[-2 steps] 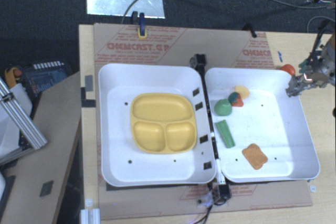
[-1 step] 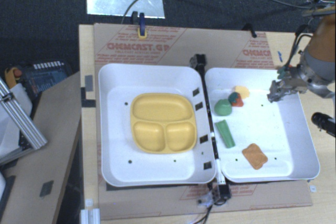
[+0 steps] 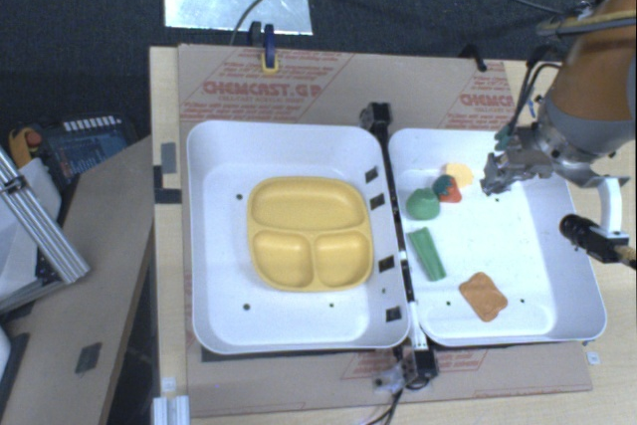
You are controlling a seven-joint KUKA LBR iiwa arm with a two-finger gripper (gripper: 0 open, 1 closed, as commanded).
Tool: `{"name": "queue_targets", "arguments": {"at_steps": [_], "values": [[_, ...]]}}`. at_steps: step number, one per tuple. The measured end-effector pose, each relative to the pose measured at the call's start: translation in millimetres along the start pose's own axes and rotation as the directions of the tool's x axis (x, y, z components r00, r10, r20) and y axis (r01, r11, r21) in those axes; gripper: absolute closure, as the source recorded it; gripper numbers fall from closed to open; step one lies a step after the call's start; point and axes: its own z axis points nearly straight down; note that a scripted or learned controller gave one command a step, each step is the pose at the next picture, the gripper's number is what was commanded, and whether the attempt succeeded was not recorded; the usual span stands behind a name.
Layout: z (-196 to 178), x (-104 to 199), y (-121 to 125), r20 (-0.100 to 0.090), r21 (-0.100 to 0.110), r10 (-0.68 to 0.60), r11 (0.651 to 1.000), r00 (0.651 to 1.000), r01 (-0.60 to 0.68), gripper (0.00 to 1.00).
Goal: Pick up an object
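Could miss from here: hand [image 3: 498,176], fingers too blurred to tell whether spread or pressed together, hanging over the right bin [image 3: 557,314] just right of a tight cluster, so a closing grip may catch two pieces or nudge them apart. Largest on the bench [image 3: 164,244], a yellow tray [image 3: 304,232] in the left bin [image 3: 214,214]. In the right bin, by size: long green block [image 3: 428,253], orange-brown toast [image 3: 483,296], rounded green piece [image 3: 423,204], red-orange piece [image 3: 448,190], pale yellow piece [image 3: 460,174] nearest the hand, a likely pick.
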Motion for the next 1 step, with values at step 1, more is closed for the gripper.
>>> {"name": "queue_targets", "arguments": {"at_steps": [1], "values": [[-0.2, 51.1, 7.6, 0.0, -0.001, -0.001, 1.0, 1.0, 0.001, 1.0]]}}
